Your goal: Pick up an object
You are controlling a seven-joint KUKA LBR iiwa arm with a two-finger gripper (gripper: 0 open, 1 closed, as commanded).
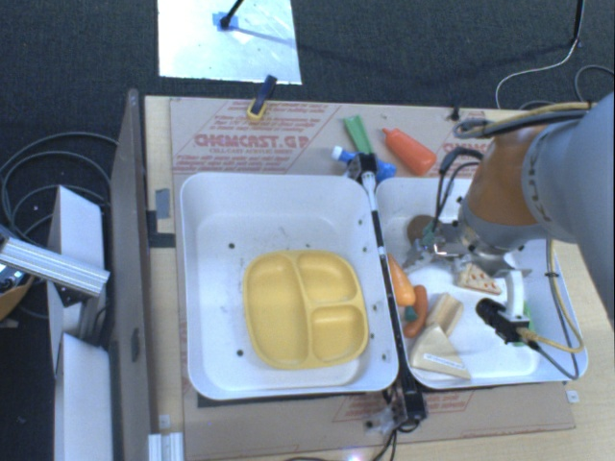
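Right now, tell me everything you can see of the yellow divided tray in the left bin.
The yellow plastic divided tray is a rounded rectangle with three compartments: one long one on its left side and two smaller ones on its right. It looks smooth and glossy. It lies flat, open side up and turned slightly askew, on the floor of the left white bin, apart from the walls.

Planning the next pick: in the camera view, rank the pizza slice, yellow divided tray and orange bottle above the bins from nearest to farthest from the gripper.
From the gripper:
1. Pizza slice, right bin, just below it.
2. Orange bottle, on the board above the bins.
3. Yellow divided tray, left bin.
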